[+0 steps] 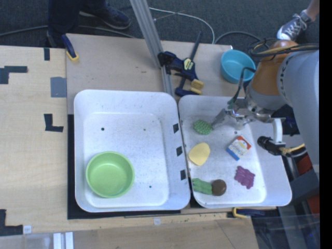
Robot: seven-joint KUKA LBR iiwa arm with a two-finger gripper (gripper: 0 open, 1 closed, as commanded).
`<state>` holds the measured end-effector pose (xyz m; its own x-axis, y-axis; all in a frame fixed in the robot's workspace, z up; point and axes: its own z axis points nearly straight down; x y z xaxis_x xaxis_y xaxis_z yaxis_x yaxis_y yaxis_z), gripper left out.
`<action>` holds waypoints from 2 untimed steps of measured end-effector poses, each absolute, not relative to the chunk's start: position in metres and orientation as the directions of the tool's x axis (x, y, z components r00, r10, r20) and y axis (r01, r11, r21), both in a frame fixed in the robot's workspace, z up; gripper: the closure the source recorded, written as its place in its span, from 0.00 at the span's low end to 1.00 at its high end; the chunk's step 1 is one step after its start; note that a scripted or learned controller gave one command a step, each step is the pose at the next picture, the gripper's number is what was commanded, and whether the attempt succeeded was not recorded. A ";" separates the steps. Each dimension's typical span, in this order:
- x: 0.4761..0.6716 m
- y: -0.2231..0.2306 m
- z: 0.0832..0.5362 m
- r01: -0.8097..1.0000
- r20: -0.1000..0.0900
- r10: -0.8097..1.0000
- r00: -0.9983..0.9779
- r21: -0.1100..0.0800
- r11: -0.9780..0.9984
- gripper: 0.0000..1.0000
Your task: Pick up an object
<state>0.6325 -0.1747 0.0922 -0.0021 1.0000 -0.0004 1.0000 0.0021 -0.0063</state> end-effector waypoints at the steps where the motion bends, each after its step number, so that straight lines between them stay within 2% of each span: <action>1: 0.634 -0.174 0.106 1.000 -0.001 1.000 -0.004 -0.002 0.004 1.00; 2: 0.638 -0.173 0.170 1.000 -0.002 1.000 -0.002 0.006 0.002 1.00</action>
<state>0.6376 -0.1730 0.1697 -0.0022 1.0000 -0.0015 1.0000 0.0022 0.0057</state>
